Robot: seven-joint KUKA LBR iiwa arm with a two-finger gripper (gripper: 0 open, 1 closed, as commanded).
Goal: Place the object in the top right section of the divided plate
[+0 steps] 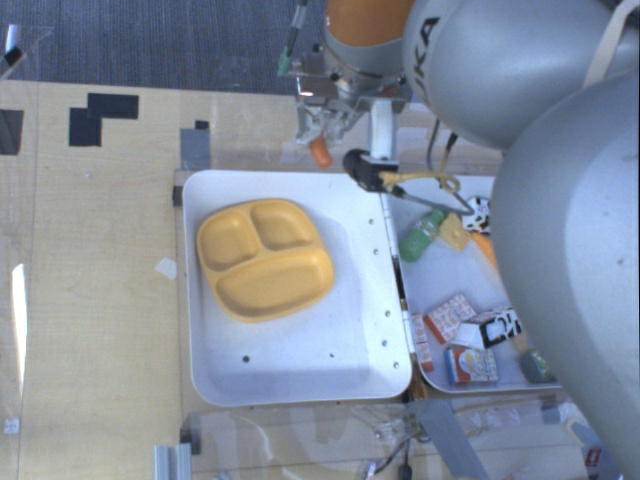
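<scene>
Grey arm (520, 98) reaches w/ end effector (322, 133) above bins.

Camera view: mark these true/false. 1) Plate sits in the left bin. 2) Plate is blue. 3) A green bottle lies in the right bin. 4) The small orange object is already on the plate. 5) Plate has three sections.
1) True: the plate lies in the left bin.
2) False: it is yellow.
3) True: the bottle lies in the right bin.
4) False: the orange object is at the pincer, beyond the left bin's far edge.
5) True: two small sections, one large.
</scene>
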